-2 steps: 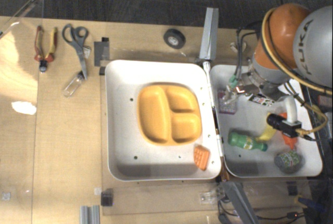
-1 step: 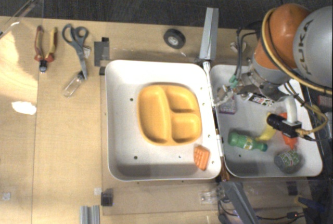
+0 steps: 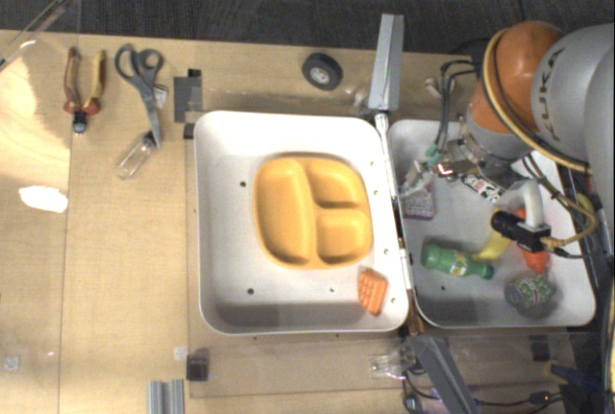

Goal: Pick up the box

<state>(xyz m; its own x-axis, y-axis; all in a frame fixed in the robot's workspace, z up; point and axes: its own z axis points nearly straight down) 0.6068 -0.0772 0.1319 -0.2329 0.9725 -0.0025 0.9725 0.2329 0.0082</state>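
Reaching into the right-hand shallow white bin (image 3: pixel 577 311), the grey arm's two-finger gripper (image 3: pixel 434 164) hung just beside the small greyish-lilac box (image 3: pixel 419 203) near that bin's left wall, probably lined up for a descent onto it. Whether the gripper was clenched or released could not be told.

Glossy, seemingly plastic yellow tray (image 3: pixel 312 208).

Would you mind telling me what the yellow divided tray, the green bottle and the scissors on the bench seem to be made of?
The yellow divided tray looks like moulded plastic with a smooth, slightly glossy finish and rounded compartment edges. The green bottle also looks like plastic, uniformly coloured with a soft sheen, though it could be a toy. The scissors seem to have bare metal blades, grey and reflective, with dark handles, probably plastic.
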